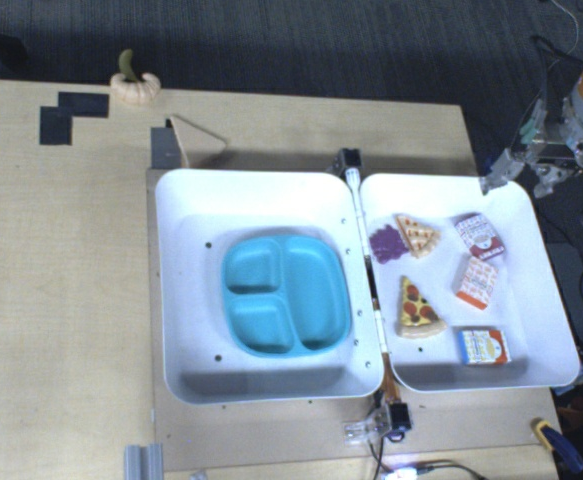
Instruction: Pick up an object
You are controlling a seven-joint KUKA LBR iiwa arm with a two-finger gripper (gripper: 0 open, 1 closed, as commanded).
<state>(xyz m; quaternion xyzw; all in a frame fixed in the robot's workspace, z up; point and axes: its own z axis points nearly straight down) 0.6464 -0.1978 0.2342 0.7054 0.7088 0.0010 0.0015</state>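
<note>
The right white bin (531, 368) holds several toy foods: a purple grape bunch (385, 242), a waffle piece (417, 235), a pizza slice (417, 308), a red-and-white carton (477, 234), a pink-and-white packet (477, 282) and a blue-and-orange box (483, 346). My gripper (519, 178) hangs over the bin's far right corner, above and behind the red-and-white carton. Its two fingers stand apart, open, with nothing between them. The grey arm comes in from the upper right.
The left white bin (186, 268) holds a blue divided plate (285, 293). A small toy gourd (133, 86) sits on the bench at the back left. Cables and clamps lie near the bins' front edge.
</note>
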